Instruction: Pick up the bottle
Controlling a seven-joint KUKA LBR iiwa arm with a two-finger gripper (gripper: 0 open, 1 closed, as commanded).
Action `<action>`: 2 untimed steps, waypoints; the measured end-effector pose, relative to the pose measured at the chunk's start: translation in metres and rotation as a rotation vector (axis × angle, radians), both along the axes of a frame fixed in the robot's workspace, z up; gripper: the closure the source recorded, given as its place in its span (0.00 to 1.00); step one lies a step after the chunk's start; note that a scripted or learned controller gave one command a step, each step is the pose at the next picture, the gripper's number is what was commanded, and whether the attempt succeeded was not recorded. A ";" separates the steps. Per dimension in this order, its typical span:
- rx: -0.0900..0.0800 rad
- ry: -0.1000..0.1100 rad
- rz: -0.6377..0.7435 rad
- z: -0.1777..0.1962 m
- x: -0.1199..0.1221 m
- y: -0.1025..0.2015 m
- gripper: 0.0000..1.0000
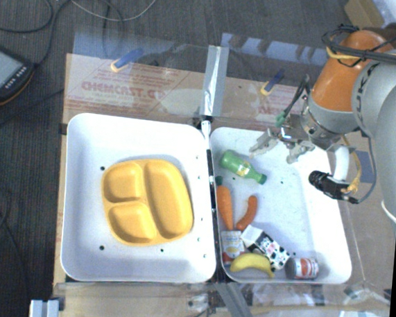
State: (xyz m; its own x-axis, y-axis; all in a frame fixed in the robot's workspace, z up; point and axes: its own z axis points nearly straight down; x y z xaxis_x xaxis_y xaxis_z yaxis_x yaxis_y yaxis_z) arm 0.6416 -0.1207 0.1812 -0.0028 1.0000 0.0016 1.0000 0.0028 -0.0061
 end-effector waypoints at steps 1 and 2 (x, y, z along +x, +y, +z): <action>-0.004 -0.003 0.062 -0.077 0.020 0.019 0.00; -0.002 -0.003 0.018 0.000 0.024 0.039 0.00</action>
